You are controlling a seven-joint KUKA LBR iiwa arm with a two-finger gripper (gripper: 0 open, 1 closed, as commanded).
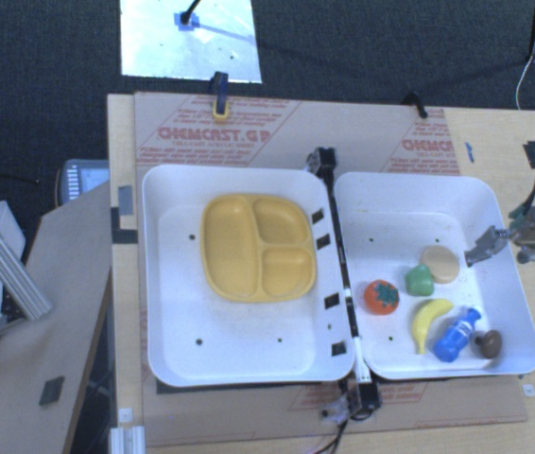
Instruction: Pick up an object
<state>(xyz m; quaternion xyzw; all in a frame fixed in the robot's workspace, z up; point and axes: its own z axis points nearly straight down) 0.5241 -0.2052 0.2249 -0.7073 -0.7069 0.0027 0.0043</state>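
- We read "CHEMCAST GP" printed in red on the board under both bins.
- We could not tell the gripper state over the right bin.

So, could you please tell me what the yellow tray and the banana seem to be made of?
The tray looks like moulded plastic with a matte finish: one even yellow, with rounded compartment walls and no glare. The banana is probably a plastic or foam toy, since its yellow is uniform and smooth with no spots, though the view is too coarse to be sure.
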